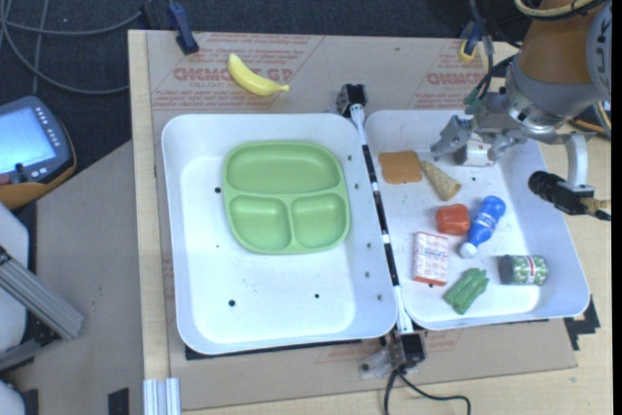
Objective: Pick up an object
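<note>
The right bin [554,238] holds several small items: a brown toast slice [399,167], a tan wedge [442,180], a red-orange piece [453,219], a blue bottle [483,221], a red and white packet [431,258], a green vegetable toy [466,290] and a green-labelled can [523,269]. My gripper [477,145] hangs over the bin's far end, just right of the toast and above the wedge. It is open, with bare bin floor showing between its fingers.
The left bin [194,238] carries a green divided plate [287,194]. A yellow banana [256,76] lies on the cardboard behind it. Blue clamps [182,27] sit at the bench's far edge. A black fitting [559,191] overhangs the right bin's rim.
</note>
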Action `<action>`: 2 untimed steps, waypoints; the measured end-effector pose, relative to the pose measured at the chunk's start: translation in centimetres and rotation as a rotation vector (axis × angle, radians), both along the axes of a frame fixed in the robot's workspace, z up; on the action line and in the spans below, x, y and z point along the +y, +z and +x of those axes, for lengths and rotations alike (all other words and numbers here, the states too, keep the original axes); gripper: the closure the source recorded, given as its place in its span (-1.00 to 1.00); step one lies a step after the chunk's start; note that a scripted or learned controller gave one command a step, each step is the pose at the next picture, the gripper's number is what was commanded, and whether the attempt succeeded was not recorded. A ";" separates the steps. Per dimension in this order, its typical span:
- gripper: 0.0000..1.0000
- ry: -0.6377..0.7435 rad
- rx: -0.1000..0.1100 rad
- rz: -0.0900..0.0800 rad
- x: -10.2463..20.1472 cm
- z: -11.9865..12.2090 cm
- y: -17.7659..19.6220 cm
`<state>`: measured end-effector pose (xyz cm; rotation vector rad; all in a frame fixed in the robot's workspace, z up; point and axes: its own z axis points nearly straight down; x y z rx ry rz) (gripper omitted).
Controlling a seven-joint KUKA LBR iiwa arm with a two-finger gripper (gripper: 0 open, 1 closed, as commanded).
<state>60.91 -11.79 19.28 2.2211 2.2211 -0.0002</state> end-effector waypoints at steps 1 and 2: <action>-1.00 -0.001 0.000 0.001 -0.1 -4.2 -10.8; 1.00 -0.001 -0.002 0.000 -0.1 -4.1 -9.8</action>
